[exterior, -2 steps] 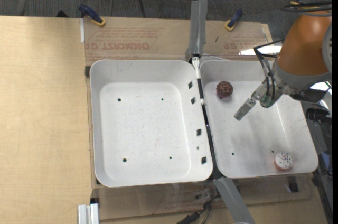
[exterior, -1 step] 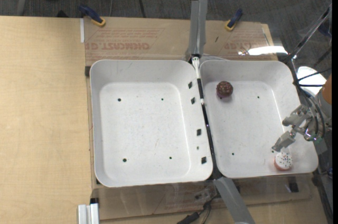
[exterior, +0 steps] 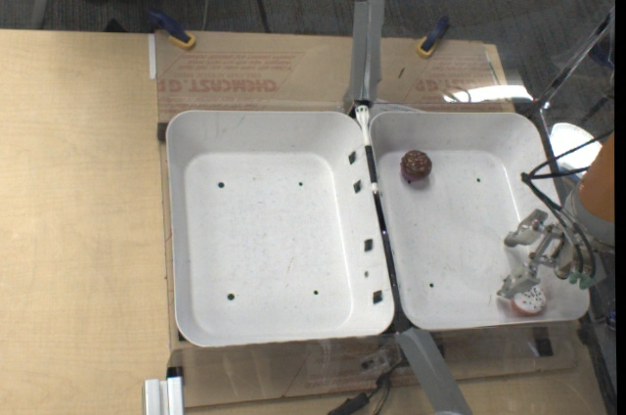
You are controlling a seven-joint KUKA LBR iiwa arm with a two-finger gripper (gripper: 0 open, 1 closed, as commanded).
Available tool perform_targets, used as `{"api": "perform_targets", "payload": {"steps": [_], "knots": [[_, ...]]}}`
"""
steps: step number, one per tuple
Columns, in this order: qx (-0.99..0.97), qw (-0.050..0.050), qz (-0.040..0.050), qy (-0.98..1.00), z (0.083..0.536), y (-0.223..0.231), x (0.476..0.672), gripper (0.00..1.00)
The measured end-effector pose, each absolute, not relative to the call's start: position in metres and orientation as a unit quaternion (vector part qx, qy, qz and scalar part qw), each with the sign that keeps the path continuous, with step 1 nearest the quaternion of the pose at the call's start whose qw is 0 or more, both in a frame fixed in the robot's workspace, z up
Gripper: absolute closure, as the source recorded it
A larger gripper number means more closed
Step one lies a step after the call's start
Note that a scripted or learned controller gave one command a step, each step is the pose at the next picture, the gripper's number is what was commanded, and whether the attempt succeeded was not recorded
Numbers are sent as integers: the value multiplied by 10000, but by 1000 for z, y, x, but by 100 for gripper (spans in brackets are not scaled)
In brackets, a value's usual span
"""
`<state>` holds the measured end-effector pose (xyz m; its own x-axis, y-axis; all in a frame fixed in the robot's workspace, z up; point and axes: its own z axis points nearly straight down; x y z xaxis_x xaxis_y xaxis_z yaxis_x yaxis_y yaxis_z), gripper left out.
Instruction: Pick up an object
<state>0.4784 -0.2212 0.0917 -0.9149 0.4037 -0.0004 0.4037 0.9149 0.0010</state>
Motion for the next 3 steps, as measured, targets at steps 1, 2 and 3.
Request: {"api": "perform_targets", "payload": {"steps": [1,2,3], "knots": [[4934,14,1,8698,92,-147,602,0],[5897,23,-2,8077,156,-212,660,0],[5882,22,-4,8087,174,-222,660,0]]}}
